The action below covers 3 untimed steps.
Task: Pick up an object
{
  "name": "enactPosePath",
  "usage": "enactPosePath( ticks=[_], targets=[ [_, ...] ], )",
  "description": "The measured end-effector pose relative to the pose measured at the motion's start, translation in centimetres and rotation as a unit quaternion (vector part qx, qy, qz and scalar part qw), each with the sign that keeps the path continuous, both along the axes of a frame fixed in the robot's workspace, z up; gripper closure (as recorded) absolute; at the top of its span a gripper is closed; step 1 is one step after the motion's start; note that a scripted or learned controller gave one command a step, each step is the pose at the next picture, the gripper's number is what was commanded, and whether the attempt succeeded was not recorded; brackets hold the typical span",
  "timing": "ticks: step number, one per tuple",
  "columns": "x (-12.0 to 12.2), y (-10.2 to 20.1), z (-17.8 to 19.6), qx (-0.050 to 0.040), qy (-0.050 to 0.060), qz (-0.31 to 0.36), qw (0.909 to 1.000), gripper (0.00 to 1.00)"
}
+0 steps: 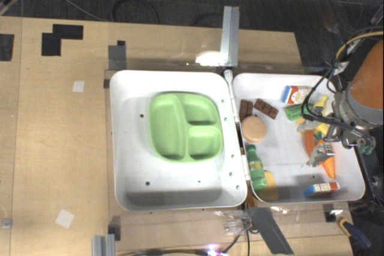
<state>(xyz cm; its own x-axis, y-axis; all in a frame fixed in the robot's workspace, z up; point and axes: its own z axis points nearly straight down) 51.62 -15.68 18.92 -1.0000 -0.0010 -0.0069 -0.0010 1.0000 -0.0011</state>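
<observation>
My gripper (321, 151) hangs low over the right side of the right bin (282, 147), below the grey wrist and its orange band (367, 75). Directly under it lies an orange carrot (328, 166), part of it covered by the gripper. Whether the gripper touches the carrot is unclear. Other objects in this bin: two brown chocolate bars (266, 108), a round tan bun (253, 128), a green bottle (255, 165), a red-and-white carton (293, 94) and a small blue-and-white box (321, 189).
The left bin (129, 177) holds a green divided plate (183, 126). A metal post (230, 36) stands behind the seam between the bins. Black and yellow cables (318, 106) drape from the wrist over the right bin's back right corner.
</observation>
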Motion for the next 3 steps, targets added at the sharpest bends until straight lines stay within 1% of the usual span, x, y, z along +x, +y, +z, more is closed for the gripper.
enactPosePath(
  ticks=[1,2,3],
  targets=[
    [-2.2,-3.0,-9.9,-0.0018,-0.006,-0.024,0.9997,0.0],
    [-2.3,-3.1,-9.8,-0.0049,-0.007,0.156,0.9878,0.0],
    [-1.7,-2.9,-8.4,-0.007,-0.014,0.16,0.987,1.0]
  ],
)
